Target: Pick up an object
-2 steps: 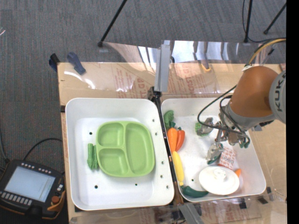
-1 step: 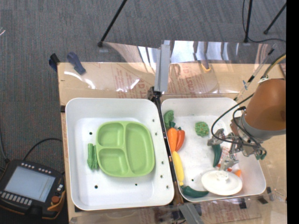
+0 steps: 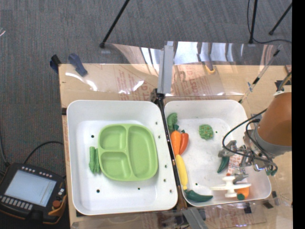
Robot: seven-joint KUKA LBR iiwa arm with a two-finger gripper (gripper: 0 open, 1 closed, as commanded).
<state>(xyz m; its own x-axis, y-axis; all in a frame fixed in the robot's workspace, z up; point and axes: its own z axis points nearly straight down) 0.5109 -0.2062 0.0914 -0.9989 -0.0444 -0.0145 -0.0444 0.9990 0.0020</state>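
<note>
Arm low over the right bin [image 3: 238, 109], gripper [image 3: 237, 163] among the toy vegetables at its right side.

Fingers hidden by clutter; cannot tell how the gripper stands, and nothing is clearly seen between them. A dark green pepper-like piece [image 3: 223, 163] lies just beside the gripper, a small orange piece [image 3: 243, 192] near the bin's front right corner. Along the right bin's left wall: orange pepper [image 3: 178, 140], yellow corn cob [image 3: 182, 171], dark green cucumber-like piece [image 3: 198, 196] at the front. Green broccoli floret [image 3: 206, 131] sits apart, mid-bin. Left bin [image 3: 76, 123] bears a lime green divided plate [image 3: 127, 152], with green bean pods [image 3: 94, 160] touching its left edge.
</note>
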